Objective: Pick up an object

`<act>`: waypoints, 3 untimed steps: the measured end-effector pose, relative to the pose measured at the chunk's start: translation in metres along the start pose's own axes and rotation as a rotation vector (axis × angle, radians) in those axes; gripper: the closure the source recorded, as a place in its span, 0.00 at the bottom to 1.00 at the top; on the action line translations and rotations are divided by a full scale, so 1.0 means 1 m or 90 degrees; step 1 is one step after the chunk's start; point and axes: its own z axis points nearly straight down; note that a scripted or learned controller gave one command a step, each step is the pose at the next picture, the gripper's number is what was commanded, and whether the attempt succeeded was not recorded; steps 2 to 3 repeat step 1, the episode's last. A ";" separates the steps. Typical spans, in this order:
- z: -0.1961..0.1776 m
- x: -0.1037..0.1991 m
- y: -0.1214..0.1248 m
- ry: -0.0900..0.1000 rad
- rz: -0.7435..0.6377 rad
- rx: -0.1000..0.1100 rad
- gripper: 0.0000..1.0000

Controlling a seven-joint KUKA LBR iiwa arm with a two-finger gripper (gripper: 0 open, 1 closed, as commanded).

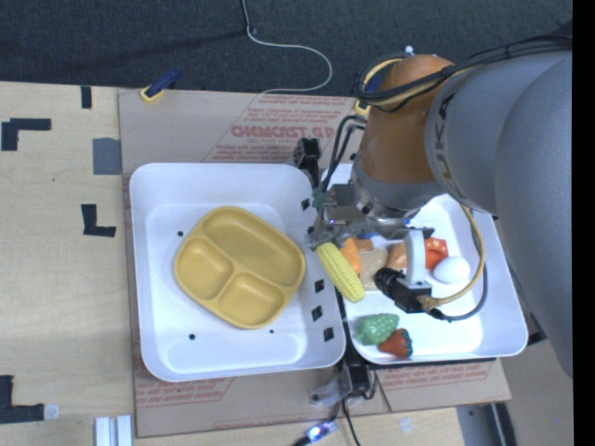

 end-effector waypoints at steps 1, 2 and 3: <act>-0.007 0.018 0.010 0.001 -0.002 -0.001 1.00; -0.007 0.018 0.010 0.001 -0.002 -0.001 1.00; -0.007 0.018 0.010 0.001 -0.002 -0.001 1.00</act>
